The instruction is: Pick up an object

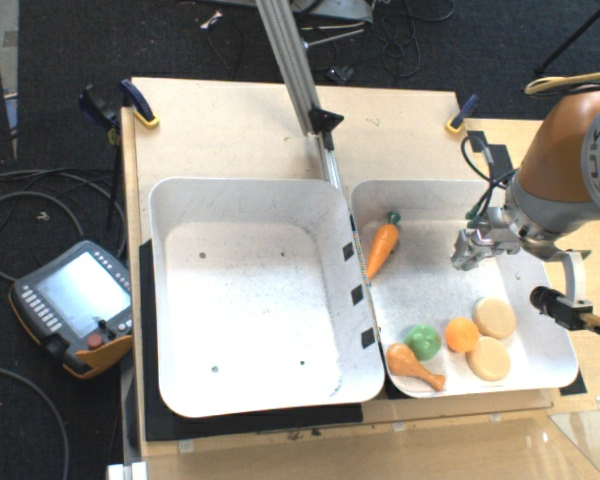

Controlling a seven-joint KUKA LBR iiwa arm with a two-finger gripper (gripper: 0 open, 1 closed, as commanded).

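In the right bin (420, 203) lie an orange carrot with a green top (381, 247), a green ball (422, 342), an orange ball (461, 335), a tan drumstick-shaped piece (413, 365) and two pale round biscuit-like pieces (496, 319) (489, 359). My gripper (467, 253) hangs over the right part of that bin, to the right of the carrot and above the round pieces. I see nothing between its fingers.
The left bin (170, 218) lies beside the right one, sharing a central wall. A slanted metal pole (290, 53) rises from the bench behind the bins. A teach pendant (70, 308) lies on the floor at left. Clamps sit at the bench's back corners.
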